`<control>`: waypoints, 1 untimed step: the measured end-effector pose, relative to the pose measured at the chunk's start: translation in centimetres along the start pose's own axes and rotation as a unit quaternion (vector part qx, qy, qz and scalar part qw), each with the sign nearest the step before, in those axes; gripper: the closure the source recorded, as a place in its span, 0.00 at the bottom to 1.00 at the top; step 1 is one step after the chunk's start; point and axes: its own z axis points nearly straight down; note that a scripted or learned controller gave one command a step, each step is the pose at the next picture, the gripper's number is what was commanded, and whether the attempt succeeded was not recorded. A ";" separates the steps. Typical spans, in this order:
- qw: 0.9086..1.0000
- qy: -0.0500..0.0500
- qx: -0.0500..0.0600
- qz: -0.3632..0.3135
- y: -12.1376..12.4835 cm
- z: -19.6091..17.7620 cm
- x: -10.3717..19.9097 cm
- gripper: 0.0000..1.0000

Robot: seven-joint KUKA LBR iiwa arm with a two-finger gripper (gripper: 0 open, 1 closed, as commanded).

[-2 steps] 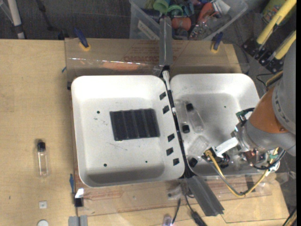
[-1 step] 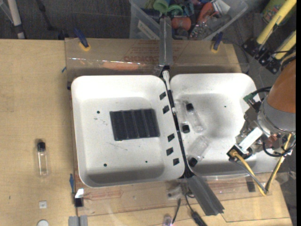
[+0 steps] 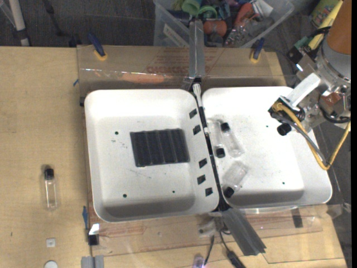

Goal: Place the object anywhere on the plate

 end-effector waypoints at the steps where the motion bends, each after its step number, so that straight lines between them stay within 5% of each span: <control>1: 1.000 -0.001 0.001 0.024 -8.1 6.7 1.3 1.00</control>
